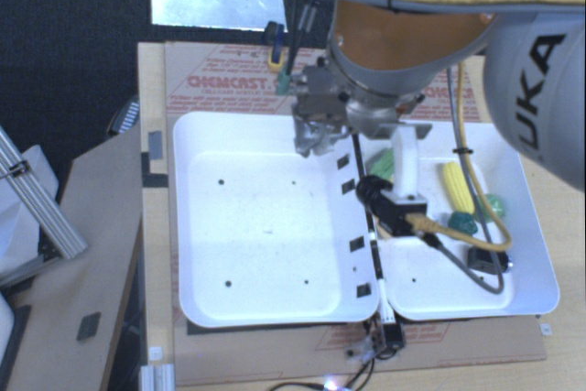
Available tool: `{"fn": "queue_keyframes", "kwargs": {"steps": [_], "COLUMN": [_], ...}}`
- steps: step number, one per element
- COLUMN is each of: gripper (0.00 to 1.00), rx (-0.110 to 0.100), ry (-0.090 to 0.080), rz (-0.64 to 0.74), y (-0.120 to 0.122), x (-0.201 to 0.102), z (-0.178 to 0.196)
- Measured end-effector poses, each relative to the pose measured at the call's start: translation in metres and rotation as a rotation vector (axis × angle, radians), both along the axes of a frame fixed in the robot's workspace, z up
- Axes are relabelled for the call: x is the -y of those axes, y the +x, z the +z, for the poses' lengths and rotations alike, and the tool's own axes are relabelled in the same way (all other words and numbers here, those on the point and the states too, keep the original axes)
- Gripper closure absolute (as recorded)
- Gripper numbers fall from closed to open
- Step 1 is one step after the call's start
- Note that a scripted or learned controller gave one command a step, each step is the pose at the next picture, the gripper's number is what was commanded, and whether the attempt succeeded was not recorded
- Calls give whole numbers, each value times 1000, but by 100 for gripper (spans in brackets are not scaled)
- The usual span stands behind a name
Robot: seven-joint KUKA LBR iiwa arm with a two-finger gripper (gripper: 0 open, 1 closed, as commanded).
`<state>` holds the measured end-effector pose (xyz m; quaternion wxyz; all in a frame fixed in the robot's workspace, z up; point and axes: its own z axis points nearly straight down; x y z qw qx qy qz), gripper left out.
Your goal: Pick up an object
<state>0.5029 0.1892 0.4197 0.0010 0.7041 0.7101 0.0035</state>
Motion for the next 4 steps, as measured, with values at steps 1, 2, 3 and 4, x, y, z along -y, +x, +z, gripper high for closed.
{"fn": "queue_keyframes", "kwargs": {"steps": [1,2,3,4], "gripper": [100,100,100,100], "rx": [-12,12,-19,9], "ry": [-5,1,-7,4], "rz": [-2,-10,-2,-4], "y": [-18,38,16,23], "x": [-17,8,-28,-32], "z": [-75,61,-80,60]}}
